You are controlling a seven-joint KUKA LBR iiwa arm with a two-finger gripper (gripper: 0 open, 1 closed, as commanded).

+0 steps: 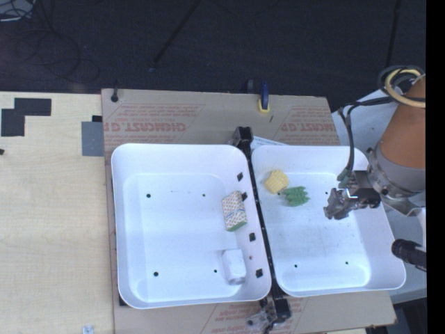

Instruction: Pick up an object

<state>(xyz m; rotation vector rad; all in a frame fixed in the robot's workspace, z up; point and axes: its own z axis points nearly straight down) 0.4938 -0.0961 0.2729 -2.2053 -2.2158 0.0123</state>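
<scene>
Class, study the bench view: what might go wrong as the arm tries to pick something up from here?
1. The small yellow ridged piece and the green leafy piece lie almost touching in the right white bin, so the tool might nudge one while reaching for the other.
2. The patterned block and white block sit near the left bin's divider wall, leaving little room.

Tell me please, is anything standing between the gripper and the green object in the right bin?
Nothing visible does. The gripper hangs over the right bin, and the green object lies to its left in the camera view, with bare white floor between them. The yellow object sits beyond, further left.
</scene>
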